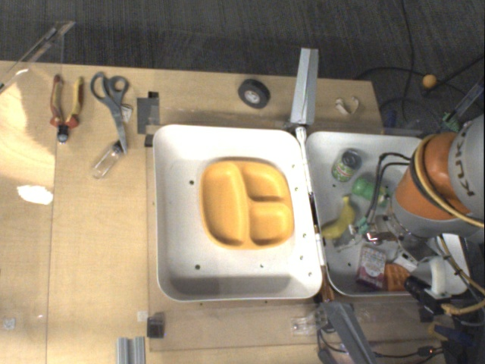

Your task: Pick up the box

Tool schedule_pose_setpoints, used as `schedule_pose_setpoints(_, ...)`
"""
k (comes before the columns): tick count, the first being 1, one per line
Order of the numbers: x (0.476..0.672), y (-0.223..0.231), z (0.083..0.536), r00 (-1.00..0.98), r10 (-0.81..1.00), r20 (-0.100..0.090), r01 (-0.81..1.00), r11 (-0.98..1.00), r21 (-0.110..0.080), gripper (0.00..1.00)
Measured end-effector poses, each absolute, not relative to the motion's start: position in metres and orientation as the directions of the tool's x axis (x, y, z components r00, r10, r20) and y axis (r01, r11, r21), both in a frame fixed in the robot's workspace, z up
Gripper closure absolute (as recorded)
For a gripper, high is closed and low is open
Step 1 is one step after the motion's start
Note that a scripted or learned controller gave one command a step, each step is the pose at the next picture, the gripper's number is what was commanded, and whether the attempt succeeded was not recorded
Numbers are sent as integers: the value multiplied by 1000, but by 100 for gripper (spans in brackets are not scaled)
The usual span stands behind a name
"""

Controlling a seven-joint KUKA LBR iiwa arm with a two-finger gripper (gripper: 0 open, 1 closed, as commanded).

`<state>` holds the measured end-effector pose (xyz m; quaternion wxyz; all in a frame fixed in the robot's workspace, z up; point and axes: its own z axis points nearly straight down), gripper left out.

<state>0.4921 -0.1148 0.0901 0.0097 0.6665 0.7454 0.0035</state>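
The box (371, 267) is a small purple and white pack lying flat near the front edge of the right bin (326, 150). My gripper (370, 235) hangs down from the grey and orange arm (443, 180) into that bin. It sits just behind the box and close above it. The arm hides most of the bin's right half.
A yellow banana (341, 220), a green object (363, 188) and a small can (347, 164) lie in the right bin's left part. An orange-brown pack (395, 276) lies beside the box. The left bin (176, 203) holds a yellow divided plate (246, 202). Scissors (114, 105) and pliers (64, 105) lie on the bench at far left.
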Motion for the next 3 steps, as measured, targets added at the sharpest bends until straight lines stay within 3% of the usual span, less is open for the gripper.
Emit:
schedule_pose_setpoints(1,493,-113,90,18,1000,-3,1000,-18,21,0)
schedule_pose_setpoints(2,492,-151,90,-31,1000,-4,999,31,16,0)
schedule_pose_setpoints(3,492,-105,90,-88,996,-7,996,88,18,0)
